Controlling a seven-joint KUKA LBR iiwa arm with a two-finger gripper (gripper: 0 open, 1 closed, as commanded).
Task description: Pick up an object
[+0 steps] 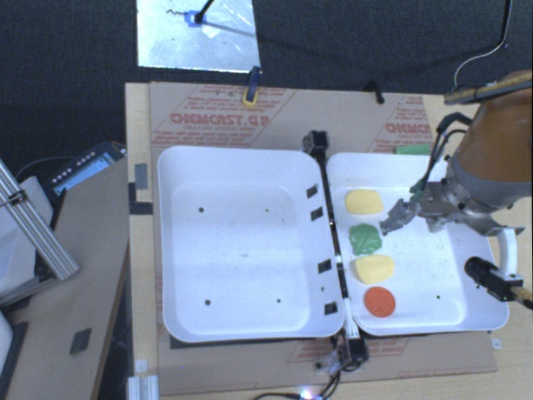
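4 objects sit in a column in the right bin (pixel 450 307): yellow piece (pixel 364 201), green piece (pixel 365 238), second yellow piece (pixel 374 267), red disc (pixel 380 301). The fingers (pixel 395 219), state unclear, hover beside the green piece.

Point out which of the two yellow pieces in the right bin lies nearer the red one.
The lower yellow piece, directly above the red piece. The other yellow piece lies beyond the green piece.

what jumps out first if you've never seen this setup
A column of bright objects along the right bin's left side: a yellow piece, a green piece, another yellow one and a red-orange disc. The gripper hangs just right of the green piece, under the orange-banded arm.
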